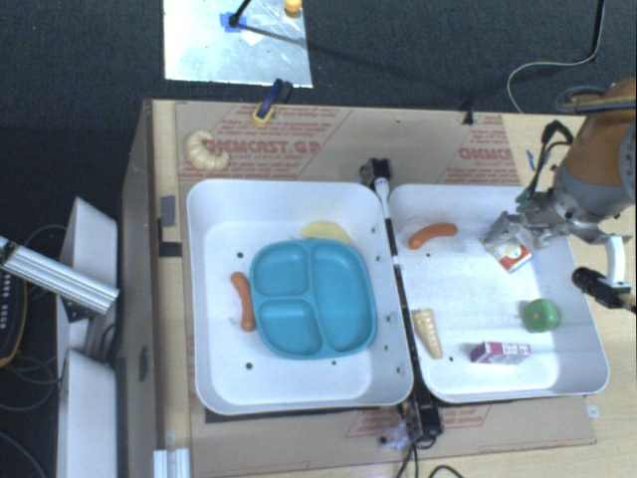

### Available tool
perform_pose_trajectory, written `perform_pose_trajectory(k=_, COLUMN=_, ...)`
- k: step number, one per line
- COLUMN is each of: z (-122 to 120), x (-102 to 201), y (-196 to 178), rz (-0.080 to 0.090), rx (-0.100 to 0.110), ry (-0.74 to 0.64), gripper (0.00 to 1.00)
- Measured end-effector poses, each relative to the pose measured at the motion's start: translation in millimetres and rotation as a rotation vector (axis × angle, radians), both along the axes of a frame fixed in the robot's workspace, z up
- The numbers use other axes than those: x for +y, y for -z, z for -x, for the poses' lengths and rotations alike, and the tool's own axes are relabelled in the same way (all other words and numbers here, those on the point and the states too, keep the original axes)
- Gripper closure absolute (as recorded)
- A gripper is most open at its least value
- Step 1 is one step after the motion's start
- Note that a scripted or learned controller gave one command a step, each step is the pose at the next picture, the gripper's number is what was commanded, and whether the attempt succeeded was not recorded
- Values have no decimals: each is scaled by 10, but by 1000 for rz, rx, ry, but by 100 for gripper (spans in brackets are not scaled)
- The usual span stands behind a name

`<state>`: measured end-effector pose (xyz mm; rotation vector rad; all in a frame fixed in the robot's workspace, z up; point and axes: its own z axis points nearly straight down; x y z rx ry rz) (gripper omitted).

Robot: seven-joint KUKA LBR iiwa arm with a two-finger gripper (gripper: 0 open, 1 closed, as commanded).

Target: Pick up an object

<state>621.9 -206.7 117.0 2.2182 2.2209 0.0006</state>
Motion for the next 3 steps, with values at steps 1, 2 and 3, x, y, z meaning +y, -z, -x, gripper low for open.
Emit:
perform_pose_trajectory(k=1, z=-11, x=-2, y=-113, rz=1, rx=-4, ry=-1, gripper=100)
perform_pose_trajectory(k=2, z=-10, x=-2, y=-111, rz=1, rx=-3, ry=-1, gripper=0)
perform_pose_trajectory(k=3, z=93, x=3, y=35, rz=0, rx=0, ry=0, gripper=0)
